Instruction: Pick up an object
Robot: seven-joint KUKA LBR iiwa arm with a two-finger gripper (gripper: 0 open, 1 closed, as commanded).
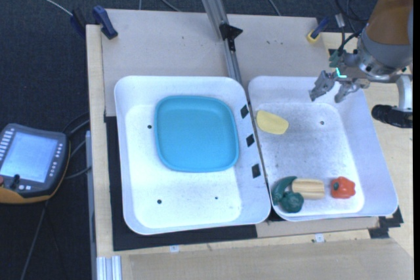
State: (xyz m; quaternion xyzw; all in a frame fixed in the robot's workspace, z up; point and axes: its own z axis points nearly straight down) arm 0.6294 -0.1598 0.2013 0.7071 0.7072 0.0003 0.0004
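Observation:
My gripper point(333, 90) hangs over the far right part of the right bin point(367, 141), its two fingers spread apart with nothing between them. A yellow piece point(272, 122) lies at the bin's far left, well to the left of the gripper. Along the near edge lie a green pepper-like item point(287, 194), a tan cylinder point(308, 188) and a red pepper point(342, 187).
The left bin point(131, 141) holds a blue square plate point(196, 133). A metal pole point(216, 3) slants down between the bins. A teach pendant point(29, 160) lies on the floor at left. Blue clamps point(105, 21) sit on the bench's far edge.

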